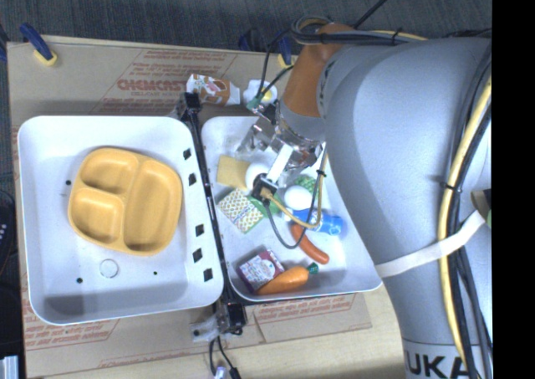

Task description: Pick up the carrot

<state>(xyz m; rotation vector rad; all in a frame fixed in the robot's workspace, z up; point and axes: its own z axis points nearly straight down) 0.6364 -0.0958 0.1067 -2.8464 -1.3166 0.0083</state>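
The carrot (284, 279), orange with a green stem end, lies near the front edge of the right bin (361, 273). It rests between a maroon packet (261, 267) and a red sausage-like piece (312, 249). My gripper (261, 141) hangs low over the back of the same bin, well behind the carrot and apart from it. The grey arm covers the bin's right side.
In the right bin lie a yellow block (231, 171), a green checkered packet (241, 210), a white egg (297, 198) and a blue item (328, 223). The left bin (42, 285) holds a yellow divided plate (125, 199). A small packet (209, 87) sits behind the bins.
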